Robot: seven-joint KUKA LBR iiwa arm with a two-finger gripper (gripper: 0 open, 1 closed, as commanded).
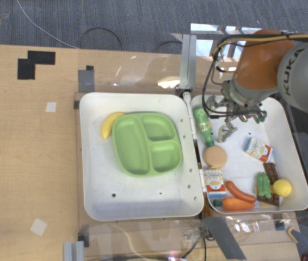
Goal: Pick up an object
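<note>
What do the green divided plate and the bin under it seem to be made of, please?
The green divided plate looks like molded plastic with a matte finish: uniform color, rounded compartment edges, soft highlights. The left bin looks like smooth white plastic or coated metal, faintly glossy, with small holes in its floor; the view cannot settle which.

A pale wooden bench (29,162) fills the left side, marked with black squares (34,64) near its far edge and a few small pale patches (50,107). Beyond it lies grey-blue carpet (116,10), crossed by a thin white cable (39,23) and a looping dark cable (100,37).
</note>
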